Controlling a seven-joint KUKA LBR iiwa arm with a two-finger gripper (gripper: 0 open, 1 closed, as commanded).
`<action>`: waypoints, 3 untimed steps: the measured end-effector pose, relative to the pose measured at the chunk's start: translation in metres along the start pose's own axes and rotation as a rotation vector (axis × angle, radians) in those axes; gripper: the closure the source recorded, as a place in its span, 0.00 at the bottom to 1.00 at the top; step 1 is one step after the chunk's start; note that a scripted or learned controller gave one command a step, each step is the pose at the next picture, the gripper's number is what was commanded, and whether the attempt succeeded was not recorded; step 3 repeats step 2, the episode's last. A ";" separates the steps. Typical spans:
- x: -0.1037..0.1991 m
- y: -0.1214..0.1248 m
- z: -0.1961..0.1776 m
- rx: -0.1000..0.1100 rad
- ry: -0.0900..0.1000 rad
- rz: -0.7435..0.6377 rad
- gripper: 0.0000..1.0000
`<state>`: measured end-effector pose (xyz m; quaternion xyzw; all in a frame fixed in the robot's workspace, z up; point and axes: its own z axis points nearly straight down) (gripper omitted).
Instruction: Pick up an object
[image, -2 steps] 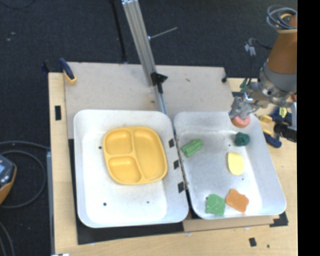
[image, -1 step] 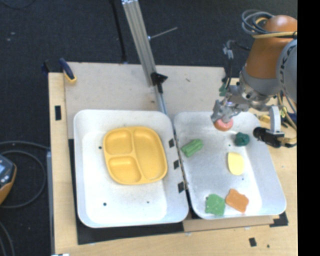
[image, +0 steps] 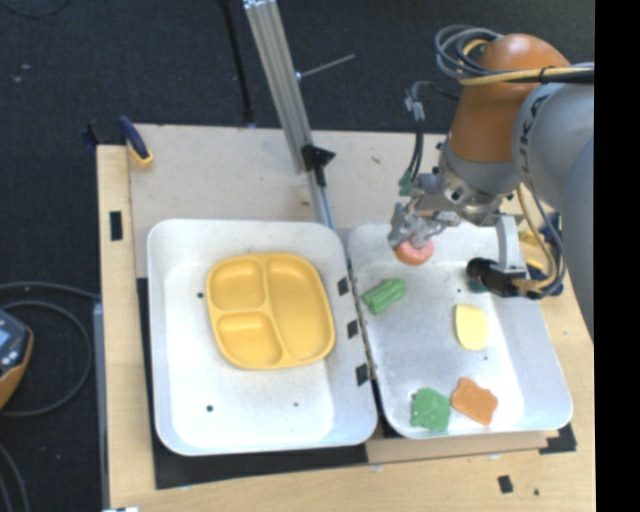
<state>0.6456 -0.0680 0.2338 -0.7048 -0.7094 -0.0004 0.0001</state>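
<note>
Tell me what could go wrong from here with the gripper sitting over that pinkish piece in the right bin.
1. The gripper sits right over the pinkish-red piece near the right bin's far rim; a descent might clip the rim or push the piece against it.
2. A firm hold isn't visible, so lifting may come up empty.
3. The green piece lies nearby; a nudged target might roll into it.

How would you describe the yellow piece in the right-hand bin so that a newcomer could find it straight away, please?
Start at the right bin, the one without the yellow divided plate. Midway along its right side lies a small pale yellow piece, rounded and flat. It is the bin's one yellow item: the pieces near it are green, green, orange and pinkish red.
</note>
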 end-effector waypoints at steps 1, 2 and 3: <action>0.059 -0.007 0.005 0.000 0.001 -0.001 1.00; 0.108 -0.003 -0.006 -0.001 0.001 -0.001 1.00; 0.108 -0.003 -0.006 -0.001 0.001 -0.001 1.00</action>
